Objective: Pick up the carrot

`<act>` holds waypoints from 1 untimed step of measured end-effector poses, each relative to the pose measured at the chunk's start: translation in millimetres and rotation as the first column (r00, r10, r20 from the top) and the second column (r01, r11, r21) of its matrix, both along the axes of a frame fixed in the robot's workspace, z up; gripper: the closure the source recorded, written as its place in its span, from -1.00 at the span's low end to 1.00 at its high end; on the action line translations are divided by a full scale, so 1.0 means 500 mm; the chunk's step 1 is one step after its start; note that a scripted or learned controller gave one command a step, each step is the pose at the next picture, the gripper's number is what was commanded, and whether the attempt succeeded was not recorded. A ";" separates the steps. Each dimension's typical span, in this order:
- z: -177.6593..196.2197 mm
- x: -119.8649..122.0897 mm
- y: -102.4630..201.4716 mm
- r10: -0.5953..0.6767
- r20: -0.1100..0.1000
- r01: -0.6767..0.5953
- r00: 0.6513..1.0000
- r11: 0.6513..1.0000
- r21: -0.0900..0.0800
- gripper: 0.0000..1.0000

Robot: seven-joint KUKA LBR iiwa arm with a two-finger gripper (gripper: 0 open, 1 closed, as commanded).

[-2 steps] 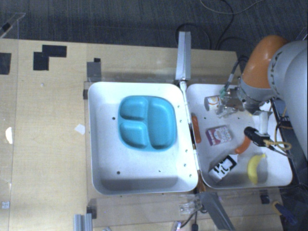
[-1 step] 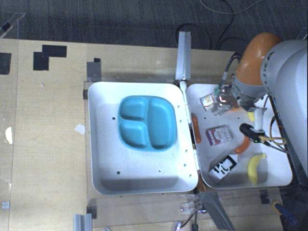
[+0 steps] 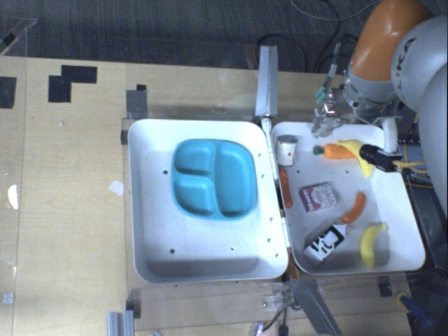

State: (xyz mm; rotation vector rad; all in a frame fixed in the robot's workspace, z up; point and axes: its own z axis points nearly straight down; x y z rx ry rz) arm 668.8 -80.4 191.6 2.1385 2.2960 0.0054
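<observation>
While the carrot (image 3: 341,152) lay untouched at the right bin's (image 3: 413,257) far edge, the gripper (image 3: 323,121) hovered just beside it, grasp undone, finger state impossible to tell

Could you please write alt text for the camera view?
The gripper hovers at the far edge of the right bin, just beside the carrot, which lies among two bananas, sausages, a cup and small packets. The left bin holds a blue divided tray.
</observation>
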 end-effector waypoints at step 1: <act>-0.002 -0.001 0.000 0.000 -0.002 0.000 1.000 1.000 0.000 -1.00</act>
